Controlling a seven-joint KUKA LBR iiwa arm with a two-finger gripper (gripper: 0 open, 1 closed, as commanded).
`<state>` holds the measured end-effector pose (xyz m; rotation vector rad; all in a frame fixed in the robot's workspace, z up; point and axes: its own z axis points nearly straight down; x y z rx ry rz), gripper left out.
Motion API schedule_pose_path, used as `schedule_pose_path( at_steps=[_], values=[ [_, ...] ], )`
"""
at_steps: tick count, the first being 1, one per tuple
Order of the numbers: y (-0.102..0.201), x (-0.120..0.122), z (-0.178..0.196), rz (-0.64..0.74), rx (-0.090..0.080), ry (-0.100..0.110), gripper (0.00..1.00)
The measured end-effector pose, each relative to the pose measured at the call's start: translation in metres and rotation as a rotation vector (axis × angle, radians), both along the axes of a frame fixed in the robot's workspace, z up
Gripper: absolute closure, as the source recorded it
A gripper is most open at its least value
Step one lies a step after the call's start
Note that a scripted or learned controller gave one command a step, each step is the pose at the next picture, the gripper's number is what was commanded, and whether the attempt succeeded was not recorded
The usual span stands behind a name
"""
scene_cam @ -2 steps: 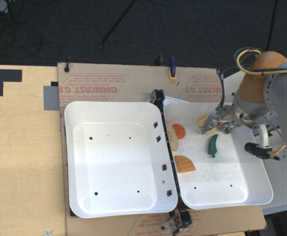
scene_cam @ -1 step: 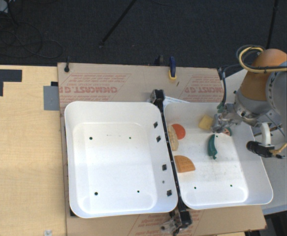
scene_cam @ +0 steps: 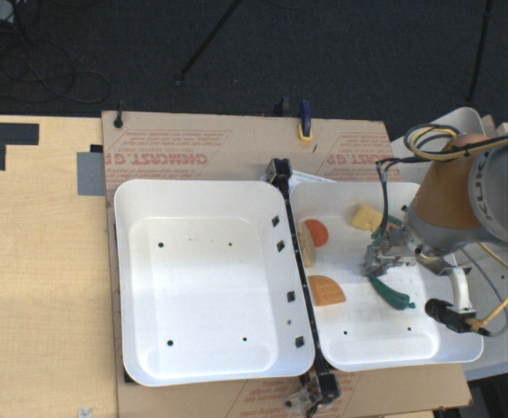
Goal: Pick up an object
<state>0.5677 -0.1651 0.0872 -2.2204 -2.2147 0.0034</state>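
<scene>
The right bin (scene_cam: 410, 351) holds several small objects. An orange-red ball (scene_cam: 315, 232) lies by the divider, touching a tan piece (scene_cam: 307, 248). Below them lies an orange wedge (scene_cam: 327, 291). A yellow block (scene_cam: 367, 217) sits toward the bin's far side. A green curved tool (scene_cam: 390, 291) lies near the middle right. My gripper (scene_cam: 379, 262) hangs low over the bin, between the yellow block and the upper end of the green tool. Nothing shows clearly in its grasp.
The left bin (scene_cam: 132, 233) sits beside the right one, with a black clamped divider (scene_cam: 290, 259) between them. Both rest on a cardboard sheet (scene_cam: 193, 151) on a wooden bench. Cables (scene_cam: 445, 307) trail off the arm over the right bin's right rim.
</scene>
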Motion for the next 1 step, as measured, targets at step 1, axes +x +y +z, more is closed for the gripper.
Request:
schedule_pose_path(
  at_steps=[1],
  values=[
    [0.0359, 0.0738, 0.0007, 0.008, -0.001, -0.008, 1.0]
  ],
)
